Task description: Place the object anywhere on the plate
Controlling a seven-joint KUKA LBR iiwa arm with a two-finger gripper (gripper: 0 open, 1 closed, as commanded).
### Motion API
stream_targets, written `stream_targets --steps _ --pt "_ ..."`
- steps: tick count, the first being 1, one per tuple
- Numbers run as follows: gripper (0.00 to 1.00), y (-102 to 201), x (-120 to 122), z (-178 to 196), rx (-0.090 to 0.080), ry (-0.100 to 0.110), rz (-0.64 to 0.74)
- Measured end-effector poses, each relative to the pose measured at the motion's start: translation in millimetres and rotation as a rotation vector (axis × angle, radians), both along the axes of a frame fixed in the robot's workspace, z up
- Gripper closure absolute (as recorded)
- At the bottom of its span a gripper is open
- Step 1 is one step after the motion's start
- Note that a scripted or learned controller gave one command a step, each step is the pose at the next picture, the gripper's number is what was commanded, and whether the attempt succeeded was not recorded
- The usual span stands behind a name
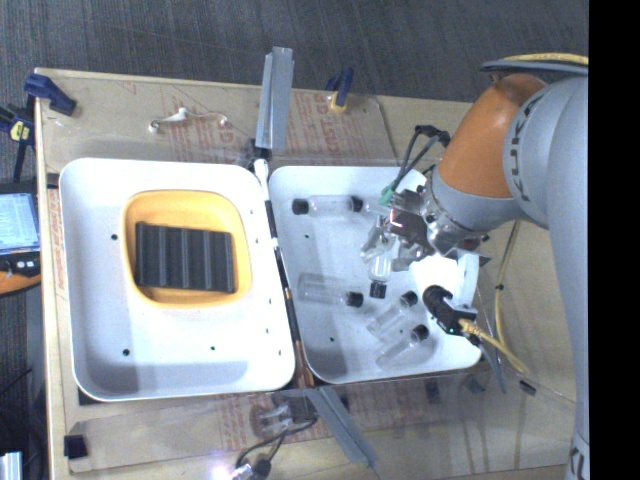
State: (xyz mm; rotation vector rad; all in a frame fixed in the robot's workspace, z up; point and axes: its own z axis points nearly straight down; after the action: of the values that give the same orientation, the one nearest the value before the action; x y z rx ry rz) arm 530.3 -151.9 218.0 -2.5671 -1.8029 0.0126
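Note:
A yellow plate (186, 204) lies in the left white bin (90, 328), and a dark ridged block (186, 256) rests on it. In the right white bin (330, 363) lie several clear tubes with black caps. One tube (326, 206) is near the back edge, another (330, 292) is in the middle, and a third (398, 330) is at the front right. My gripper (384, 256) hangs over the right half of that bin, just above and beside the clear tubes. Glare and clutter hide what is under it.
A metal divider bar (272, 98) stands behind the seam between the bins. Blue clamps (340, 86) grip the bench's back edge. A tablet (18, 223) sits at the far left. My grey and orange arm (500, 158) covers the right bin's right side.

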Motion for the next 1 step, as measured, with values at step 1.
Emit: stream_targets --steps 1 --pt "1.0 40.0 36.7 31.3 0.003 -0.006 0.191"
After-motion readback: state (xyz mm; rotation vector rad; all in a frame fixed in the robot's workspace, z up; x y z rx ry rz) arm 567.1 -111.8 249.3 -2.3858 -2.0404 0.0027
